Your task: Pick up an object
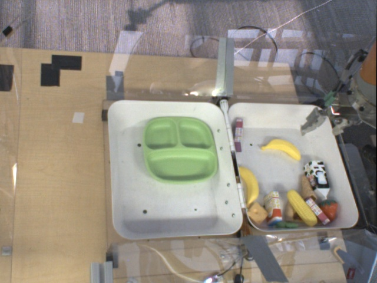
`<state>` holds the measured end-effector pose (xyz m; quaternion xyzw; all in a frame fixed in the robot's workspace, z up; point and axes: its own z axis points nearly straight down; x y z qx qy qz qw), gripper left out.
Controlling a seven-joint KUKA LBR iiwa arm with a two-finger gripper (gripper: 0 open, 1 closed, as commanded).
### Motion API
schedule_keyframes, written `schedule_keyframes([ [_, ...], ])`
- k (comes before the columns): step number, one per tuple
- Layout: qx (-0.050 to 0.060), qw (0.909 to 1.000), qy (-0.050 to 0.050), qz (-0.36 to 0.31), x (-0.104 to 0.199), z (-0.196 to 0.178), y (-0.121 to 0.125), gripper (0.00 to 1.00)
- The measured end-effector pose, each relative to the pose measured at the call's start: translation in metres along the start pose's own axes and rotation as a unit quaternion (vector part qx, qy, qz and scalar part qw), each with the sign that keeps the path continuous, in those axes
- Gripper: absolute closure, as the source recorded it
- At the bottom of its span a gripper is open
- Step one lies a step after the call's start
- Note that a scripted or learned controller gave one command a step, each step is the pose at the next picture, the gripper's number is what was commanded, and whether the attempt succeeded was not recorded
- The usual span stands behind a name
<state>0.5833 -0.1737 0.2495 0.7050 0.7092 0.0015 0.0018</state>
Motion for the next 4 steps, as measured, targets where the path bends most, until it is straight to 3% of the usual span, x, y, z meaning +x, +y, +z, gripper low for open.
schedule_keyframes([
  [1, -0.001, 0.9999, 0.000, 0.017, -0.012, 0.154, -0.001, 0.00],
  [2, -0.003, 0.9966, 0.000, 0.082, -0.001, 0.161, 0.039, 0.00],
  [3, -0.007, 0.9969, -0.001, 0.078, 0.000, 0.147, 0.043, 1.00],
  [4, -0.001, 0.9953, 0.000, 0.097, 0.061, 0.031, 0.031, 1.00],
])
